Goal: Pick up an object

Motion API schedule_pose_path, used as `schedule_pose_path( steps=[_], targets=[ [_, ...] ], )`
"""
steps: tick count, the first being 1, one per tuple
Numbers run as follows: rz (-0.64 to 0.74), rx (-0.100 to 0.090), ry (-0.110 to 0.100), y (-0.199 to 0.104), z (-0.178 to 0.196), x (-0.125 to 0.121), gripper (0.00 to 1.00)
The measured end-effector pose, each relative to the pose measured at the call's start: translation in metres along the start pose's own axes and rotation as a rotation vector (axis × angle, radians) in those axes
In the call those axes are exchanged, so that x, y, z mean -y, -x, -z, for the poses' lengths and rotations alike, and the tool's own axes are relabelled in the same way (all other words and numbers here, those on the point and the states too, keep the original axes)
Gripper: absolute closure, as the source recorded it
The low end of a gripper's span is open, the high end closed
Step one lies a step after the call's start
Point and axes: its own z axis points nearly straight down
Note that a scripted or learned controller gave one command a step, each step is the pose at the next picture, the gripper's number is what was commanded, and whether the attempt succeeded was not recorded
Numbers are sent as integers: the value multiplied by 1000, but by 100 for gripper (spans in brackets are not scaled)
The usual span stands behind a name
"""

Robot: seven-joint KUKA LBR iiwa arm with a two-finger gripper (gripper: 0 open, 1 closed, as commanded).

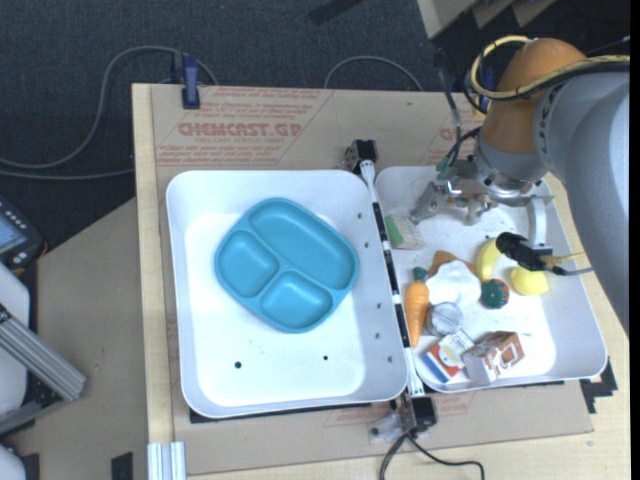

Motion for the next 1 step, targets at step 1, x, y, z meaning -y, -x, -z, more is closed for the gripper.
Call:
schedule_pose_path(
  steps=[1],
  targets=[
    [2,-3,17,24,3,52,0]
  ],
)
